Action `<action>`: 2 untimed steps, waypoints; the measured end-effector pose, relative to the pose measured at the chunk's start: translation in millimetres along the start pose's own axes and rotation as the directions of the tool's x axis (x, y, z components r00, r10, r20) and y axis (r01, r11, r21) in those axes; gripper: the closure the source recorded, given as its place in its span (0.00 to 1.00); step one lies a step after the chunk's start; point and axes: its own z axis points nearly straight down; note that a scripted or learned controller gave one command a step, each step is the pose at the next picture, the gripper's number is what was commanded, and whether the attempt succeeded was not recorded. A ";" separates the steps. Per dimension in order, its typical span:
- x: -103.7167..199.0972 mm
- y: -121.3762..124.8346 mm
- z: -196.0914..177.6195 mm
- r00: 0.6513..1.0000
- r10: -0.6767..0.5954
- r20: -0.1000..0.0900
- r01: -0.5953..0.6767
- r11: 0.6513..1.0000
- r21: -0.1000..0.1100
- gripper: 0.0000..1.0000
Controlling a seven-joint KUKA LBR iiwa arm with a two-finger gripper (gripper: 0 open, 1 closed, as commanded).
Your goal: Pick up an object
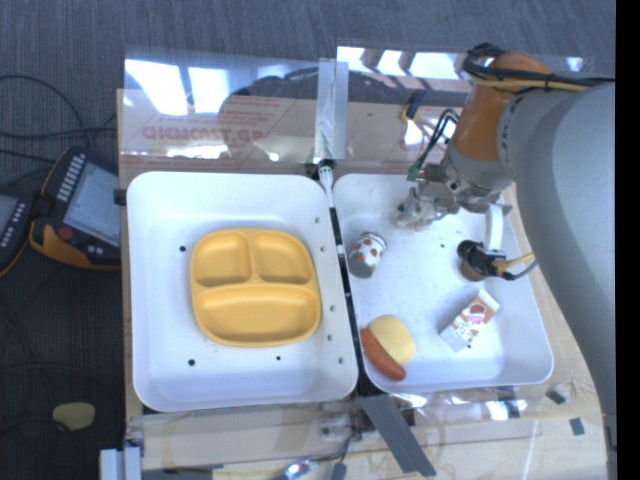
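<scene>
One camera is fixed above the bench (pixel 566 363) and looks down on it at a slant. The left bin (pixel 160 368) and right bin (pixel 430 353) lie side by side across the middle of the frame, seen whole at middling range. Grey floor (pixel 300 8) shows beyond them and to the left. The arm (pixel 570 188) enters from the right edge.

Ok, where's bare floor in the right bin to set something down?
The middle of the right bin, between speckled ball, hot dog and carton; also its near-right corner. Crowded at the back, around the gripper.
</scene>
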 end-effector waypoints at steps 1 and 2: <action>-7.2 -16.7 -77.3 0.988 -0.155 -0.007 0.155 0.988 0.008 1.00; -7.0 -16.9 -77.0 0.988 -0.155 -0.007 0.155 0.988 0.008 0.00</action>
